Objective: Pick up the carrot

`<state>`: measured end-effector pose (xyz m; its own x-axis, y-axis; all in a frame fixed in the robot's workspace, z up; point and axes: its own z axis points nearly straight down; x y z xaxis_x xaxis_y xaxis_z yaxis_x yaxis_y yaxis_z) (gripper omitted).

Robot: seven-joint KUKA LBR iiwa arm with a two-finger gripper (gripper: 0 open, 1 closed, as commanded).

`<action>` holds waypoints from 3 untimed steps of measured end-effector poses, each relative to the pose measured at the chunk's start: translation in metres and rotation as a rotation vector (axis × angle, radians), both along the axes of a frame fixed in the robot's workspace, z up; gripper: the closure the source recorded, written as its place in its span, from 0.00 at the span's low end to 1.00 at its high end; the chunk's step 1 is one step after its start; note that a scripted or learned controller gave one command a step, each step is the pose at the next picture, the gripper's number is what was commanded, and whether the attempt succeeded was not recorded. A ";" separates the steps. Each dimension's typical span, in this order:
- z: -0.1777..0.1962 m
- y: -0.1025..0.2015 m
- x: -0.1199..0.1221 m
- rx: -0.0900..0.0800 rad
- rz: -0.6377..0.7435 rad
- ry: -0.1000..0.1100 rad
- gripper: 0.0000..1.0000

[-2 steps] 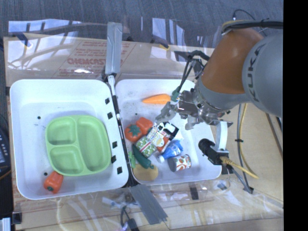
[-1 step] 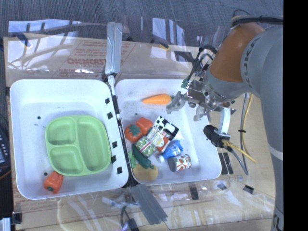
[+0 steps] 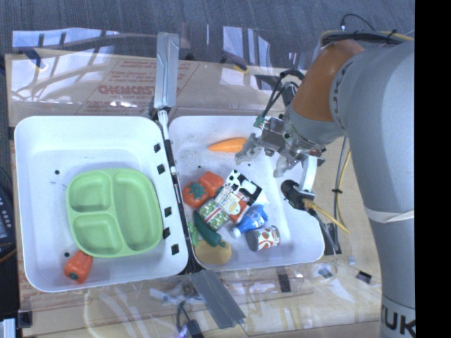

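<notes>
The orange carrot (image 3: 227, 145) lies on its side at the far end of the right bin (image 3: 308, 224), its tip pointing left. My gripper (image 3: 266, 159) hangs just to the right of the carrot's thick end, low over the bin floor. Its two fingers stand apart, one (image 3: 247, 155) close to the carrot and the other (image 3: 285, 165) further right. Nothing is between them, and the carrot rests on the bin floor.
A heap of toy food fills the right bin's near half: a red pepper (image 3: 200, 189), a cow-patterned carton (image 3: 244, 186), a green box (image 3: 220, 210), a blue packet (image 3: 251, 220), a can (image 3: 265, 239). The left bin (image 3: 35, 153) holds a green divided plate (image 3: 113, 210) and a red toy (image 3: 77, 266).
</notes>
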<state>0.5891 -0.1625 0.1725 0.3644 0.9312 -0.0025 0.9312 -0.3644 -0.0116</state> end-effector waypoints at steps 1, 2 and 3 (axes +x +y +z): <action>-0.083 0.007 0.058 0.000 0.151 -0.007 0.00; -0.007 -0.027 0.068 0.000 0.312 -0.010 0.00; -0.083 -0.020 0.068 0.004 0.504 -0.007 0.00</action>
<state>0.6570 -0.1826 0.0897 -0.1302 0.9915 0.0022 0.9915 0.1302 -0.0052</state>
